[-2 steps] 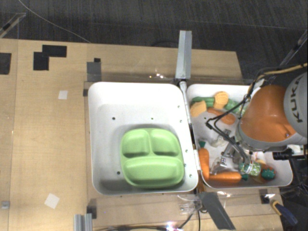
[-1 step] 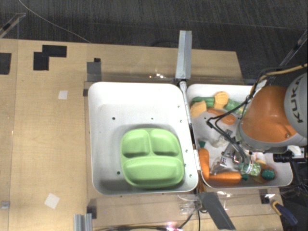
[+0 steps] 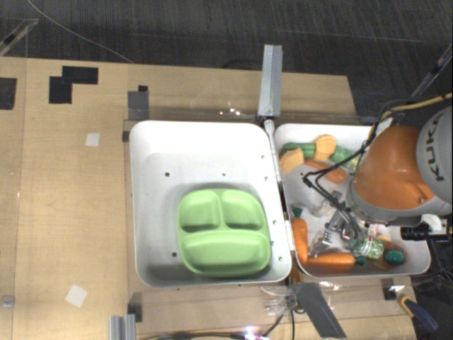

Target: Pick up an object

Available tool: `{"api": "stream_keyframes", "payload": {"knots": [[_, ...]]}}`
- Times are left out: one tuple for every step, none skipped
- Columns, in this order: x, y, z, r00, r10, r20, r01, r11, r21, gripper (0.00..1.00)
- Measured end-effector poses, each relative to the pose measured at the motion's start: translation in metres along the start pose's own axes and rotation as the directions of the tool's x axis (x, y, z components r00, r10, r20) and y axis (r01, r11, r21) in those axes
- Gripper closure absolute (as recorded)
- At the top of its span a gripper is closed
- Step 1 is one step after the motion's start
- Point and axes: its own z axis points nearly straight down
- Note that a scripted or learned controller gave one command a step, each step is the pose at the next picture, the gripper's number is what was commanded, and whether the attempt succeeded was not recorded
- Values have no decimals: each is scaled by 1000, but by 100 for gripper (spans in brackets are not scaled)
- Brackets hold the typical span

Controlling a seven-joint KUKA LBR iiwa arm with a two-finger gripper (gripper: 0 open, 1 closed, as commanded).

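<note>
Reaching into right bin [image 3: 422,262], hand [image 3: 333,234] over toy carrots [image 3: 330,261] (finger state: can't tell).

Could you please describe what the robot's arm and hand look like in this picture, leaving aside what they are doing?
The arm is grey with a broad, rounded orange band above the wrist and dark letters on the grey shell. Thin black cables loop from the wrist. The hand is a small metallic grey assembly; its detail is too fine to make out.
</note>
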Motion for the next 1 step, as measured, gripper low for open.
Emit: {"api": "stream_keyframes", "payload": {"knots": [[1, 1, 0, 999, 33, 0, -33, 999, 0, 0]]}}
